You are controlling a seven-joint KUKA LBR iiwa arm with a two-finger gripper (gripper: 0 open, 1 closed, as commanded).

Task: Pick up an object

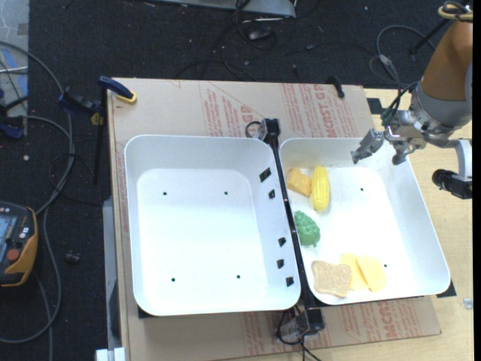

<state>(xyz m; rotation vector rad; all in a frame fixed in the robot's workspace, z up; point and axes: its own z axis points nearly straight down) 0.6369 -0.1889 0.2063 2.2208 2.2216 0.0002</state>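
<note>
My gripper [383, 150] hangs over the far edge of the right bin [406, 201], fingers spread apart with nothing between them. In that bin lie a yellow corn cob [321, 187], an orange wedge [299, 182] beside it, a green broccoli piece [307, 229], a slice of bread [331, 277] and yellow cheese slices [366, 271]. The corn sits well to the left of the gripper and nearer the camera.
The left bin [143, 201] stands beside the right one, with a black divider strip [284, 201] between them. Both rest on a brown board [195, 104]. Cables and a blue clamp [113, 92] lie at the far left.
</note>
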